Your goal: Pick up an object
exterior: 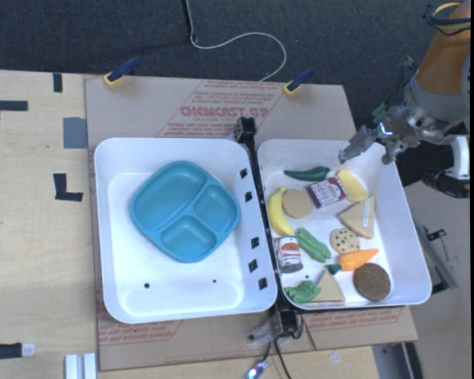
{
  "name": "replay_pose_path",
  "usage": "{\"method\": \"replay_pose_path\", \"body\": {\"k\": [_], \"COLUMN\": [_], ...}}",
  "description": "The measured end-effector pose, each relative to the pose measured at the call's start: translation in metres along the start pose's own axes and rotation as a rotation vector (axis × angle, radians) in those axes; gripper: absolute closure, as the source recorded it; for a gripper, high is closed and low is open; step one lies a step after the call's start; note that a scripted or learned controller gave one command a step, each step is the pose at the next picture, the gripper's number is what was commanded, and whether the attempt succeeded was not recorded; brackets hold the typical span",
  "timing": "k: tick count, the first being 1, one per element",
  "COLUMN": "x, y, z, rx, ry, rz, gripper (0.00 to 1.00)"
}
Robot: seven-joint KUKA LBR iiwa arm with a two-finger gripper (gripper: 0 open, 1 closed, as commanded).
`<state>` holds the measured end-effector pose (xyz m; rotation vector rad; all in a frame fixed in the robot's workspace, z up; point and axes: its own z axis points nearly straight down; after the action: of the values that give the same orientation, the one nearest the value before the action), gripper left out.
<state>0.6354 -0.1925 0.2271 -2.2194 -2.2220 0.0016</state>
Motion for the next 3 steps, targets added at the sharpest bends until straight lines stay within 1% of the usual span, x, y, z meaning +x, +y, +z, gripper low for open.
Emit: {"method": "replay_pose_path", "body": {"k": [1, 2, 3], "x": [0.041, 0.100, 0.143], "y": [-0.044, -0.080, -0.110], "z": [-0.047, -0.096, -0.159], "rx": [0.000, -0.002, -0.007], "ry": [0.002, 0.002, 0.001], "rz": [-0.002, -0.005, -0.005], "gripper": [0.00, 0.00, 0.00]}}
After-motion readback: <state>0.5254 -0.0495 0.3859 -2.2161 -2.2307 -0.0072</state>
